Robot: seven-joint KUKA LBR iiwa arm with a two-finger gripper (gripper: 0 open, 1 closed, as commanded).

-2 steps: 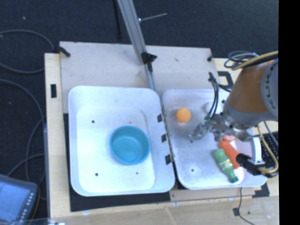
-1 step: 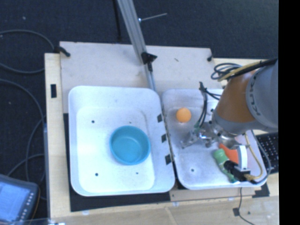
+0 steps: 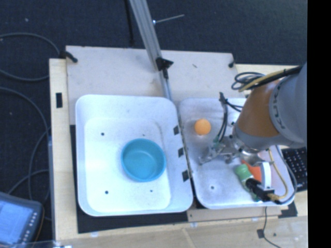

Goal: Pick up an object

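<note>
In the right bin point(image 3: 217, 195) an orange ball point(image 3: 202, 127) rests near the far left corner. My gripper point(image 3: 213, 154) hangs low over the middle of this bin, just below and to the right of the ball, apart from it. A small green object point(image 3: 241, 171) lies to the gripper's right, with an orange-red piece point(image 3: 254, 168) tucked beside it, partly hidden by the wrist. Nothing shows in the gripper's grasp.
The left bin point(image 3: 93, 138) holds a blue bowl point(image 3: 143, 159) at its centre. A slanted metal pole point(image 3: 147, 30) crosses the bench behind the bins. Cables lie on the bench at the back right.
</note>
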